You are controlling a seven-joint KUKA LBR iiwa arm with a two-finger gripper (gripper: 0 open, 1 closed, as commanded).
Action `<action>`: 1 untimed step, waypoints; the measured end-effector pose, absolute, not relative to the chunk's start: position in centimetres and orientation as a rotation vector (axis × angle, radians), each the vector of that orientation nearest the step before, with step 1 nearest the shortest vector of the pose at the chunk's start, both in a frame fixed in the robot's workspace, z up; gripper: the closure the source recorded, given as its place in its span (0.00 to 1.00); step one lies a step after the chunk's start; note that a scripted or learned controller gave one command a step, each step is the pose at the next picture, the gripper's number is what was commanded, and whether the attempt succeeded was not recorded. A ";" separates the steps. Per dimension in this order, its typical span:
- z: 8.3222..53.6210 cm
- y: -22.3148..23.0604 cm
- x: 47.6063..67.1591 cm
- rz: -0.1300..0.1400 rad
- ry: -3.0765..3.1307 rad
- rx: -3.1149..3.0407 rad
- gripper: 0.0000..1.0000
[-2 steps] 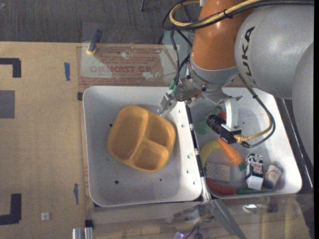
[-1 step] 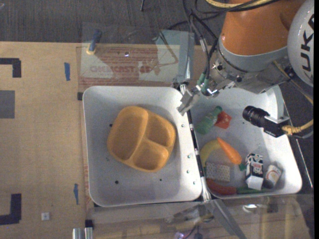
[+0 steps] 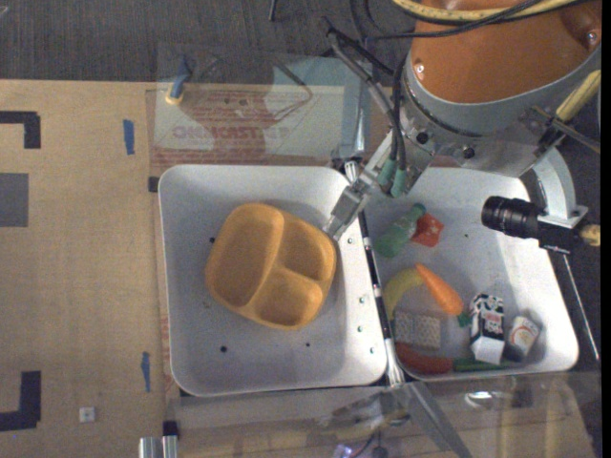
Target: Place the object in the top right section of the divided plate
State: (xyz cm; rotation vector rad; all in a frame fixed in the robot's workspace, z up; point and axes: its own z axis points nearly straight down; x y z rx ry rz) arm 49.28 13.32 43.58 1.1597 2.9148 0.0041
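Two white bins (image 3: pixel 181 351): divided plate (image 3: pixel 270 265) left, toy food clutter (image 3: pixel 434 299) right, gripper (image 3: pixel 346 208) between

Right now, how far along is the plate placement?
Nothing looks placed yet: no object lies in any section of the yellow divided plate in the left bin. The gripper sits over the plate's upper right edge, with no object visible between its fingers. The banana, carrot and green bottle lie in the right bin.

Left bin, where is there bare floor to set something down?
In the left white bin, bare floor runs along the left wall and the front, bordering the orange divided plate. The right white bin is crowded with small toy foods toward its front.
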 end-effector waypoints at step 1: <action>43.6 15.2 47.9 0.003 3.089 0.556 0.00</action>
